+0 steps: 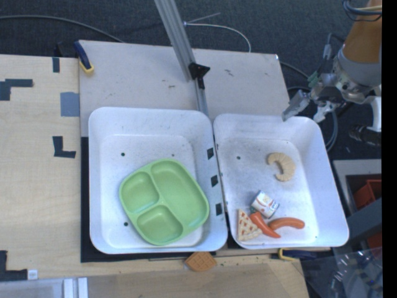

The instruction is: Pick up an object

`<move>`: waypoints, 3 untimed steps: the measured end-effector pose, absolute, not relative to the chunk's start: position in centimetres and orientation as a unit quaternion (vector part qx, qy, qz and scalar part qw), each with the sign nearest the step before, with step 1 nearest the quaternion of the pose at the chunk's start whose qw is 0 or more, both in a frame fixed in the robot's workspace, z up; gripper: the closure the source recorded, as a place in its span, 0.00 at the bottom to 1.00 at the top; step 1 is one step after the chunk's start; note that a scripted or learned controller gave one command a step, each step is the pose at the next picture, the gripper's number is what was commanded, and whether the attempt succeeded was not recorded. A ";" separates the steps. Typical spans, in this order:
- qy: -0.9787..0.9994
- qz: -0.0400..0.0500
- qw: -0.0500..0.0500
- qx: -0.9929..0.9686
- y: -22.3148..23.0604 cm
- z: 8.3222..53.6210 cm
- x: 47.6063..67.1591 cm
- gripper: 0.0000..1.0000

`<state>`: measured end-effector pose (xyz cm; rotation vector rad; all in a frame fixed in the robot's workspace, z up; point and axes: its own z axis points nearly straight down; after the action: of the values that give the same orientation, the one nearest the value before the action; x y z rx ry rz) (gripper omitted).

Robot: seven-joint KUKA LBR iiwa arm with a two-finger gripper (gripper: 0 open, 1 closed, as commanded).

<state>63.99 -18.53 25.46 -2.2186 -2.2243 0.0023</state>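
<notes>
In the camera view, two white bins are sitting side by side on the bench. The left bin [99,166] is holding a green plate [164,201] with three compartments, lying flat toward the bin's near side. The right bin [322,166] is holding four small things. A croissant [282,166] is lying by itself in the middle of the bin, well apart from the rest. Near the front edge, a small can [265,203] is lying tilted, just above a carrot [265,226] and a sausage [288,223], which are crossing or touching each other. A waffle wedge [247,226] is resting beside the carrot at the bin's front left corner, touching it.

The arm is reaching in from the right, its orange band showing at the upper right corner. The gripper [308,106] is hovering over the far right corner of the right bin, at or just past the rim, well apart from all four things inside. Its two fingers [294,106] are standing spread, with a clear gap between them, and nothing is sitting between them.

A cookie [200,261] is lying on the bench just in front of the bins, outside both. A metal post [177,30] is slanting up from behind the seam between the bins. A yellow-and-blue clamp [83,57] is gripping the far left corner of the grey board under the bins.
</notes>
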 end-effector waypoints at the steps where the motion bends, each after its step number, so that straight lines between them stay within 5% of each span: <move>1: -0.708 0.001 0.000 -0.706 -18.5 25.5 64.0 0.00; 3: -0.708 0.002 0.003 -0.707 -16.7 15.0 64.3 0.00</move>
<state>64.31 -16.69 15.01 -2.2160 -2.2195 0.0069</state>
